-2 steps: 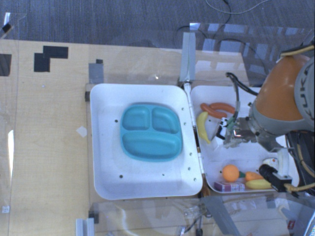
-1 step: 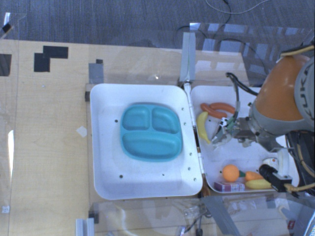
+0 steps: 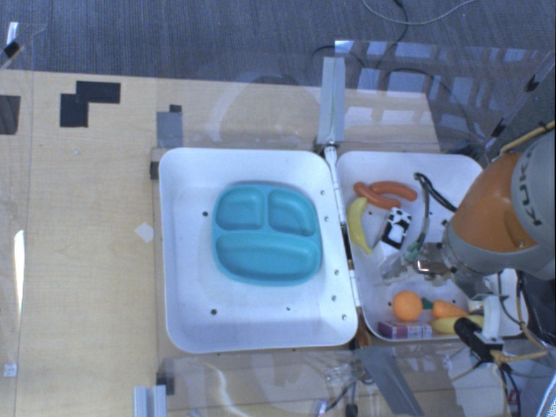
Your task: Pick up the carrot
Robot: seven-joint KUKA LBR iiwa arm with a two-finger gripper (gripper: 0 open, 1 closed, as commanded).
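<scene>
Lying at the right bin's (image 3: 369,315) five o'clock corner, the carrot (image 3: 448,308) sits just beside an orange (image 3: 407,306), with a lemon-yellow piece (image 3: 452,324) touching below. Likely light, rigid, smooth plastic; grasp across its thicker middle. Whether the gripper (image 3: 415,263) is spread or closed, I cannot tell.

The small orange carrot (image 3: 449,308) lies flat near the right bin's front edge.
</scene>
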